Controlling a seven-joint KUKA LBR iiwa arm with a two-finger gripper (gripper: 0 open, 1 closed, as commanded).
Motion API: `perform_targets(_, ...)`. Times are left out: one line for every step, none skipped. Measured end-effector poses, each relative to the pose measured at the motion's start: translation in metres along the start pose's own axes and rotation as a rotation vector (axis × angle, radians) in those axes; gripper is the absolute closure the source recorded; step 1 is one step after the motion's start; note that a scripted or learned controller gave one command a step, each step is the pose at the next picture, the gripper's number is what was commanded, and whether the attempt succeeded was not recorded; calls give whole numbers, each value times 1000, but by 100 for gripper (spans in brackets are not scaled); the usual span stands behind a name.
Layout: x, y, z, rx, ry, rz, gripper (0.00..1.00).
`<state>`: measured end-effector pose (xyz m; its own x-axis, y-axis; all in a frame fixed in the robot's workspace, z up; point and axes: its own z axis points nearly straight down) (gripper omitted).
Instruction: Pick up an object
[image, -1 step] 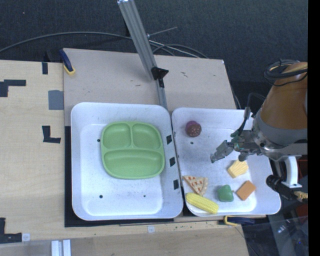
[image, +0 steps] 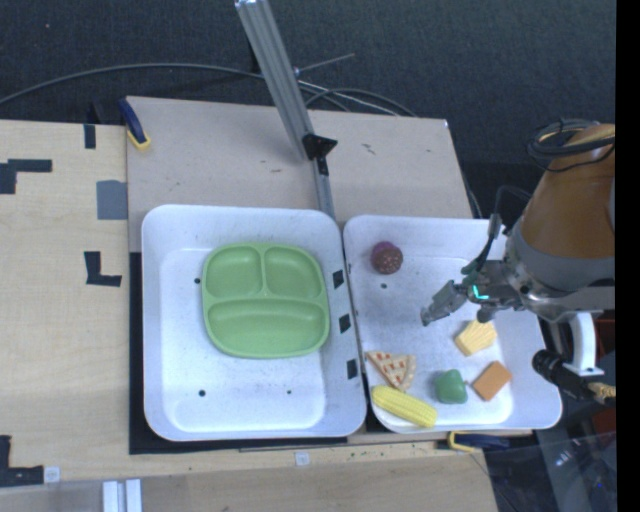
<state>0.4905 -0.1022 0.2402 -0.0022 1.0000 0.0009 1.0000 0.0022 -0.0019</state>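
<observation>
While our gripper (image: 447, 303) hangs over the right bin (image: 420, 240), it grips nothing.
We note two dark fingers (image: 437, 310) spread a little apart, pointing left above bare white floor, touching no item; just right of them lies a pale yellow cheese wedge (image: 476, 338), blocky and smooth; near it an orange block (image: 491, 380), flat-faced; a green pepper (image: 450, 386), rounded and glossy; a yellow corn cob (image: 404, 406), long and ridged, against the front wall; a pizza slice (image: 392, 368), triangular and speckled; a dark red ball (image: 387, 258), rough-looking, toward the back; left bin (image: 170, 400), shallow white plastic, holds a green divided plate (image: 266, 300), three compartments, matte.
</observation>
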Motion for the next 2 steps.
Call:
perform_targets(1, 5, 46, 5, 0, 1, 0)
perform_targets(3, 13, 95, 6, 0, 1, 0)
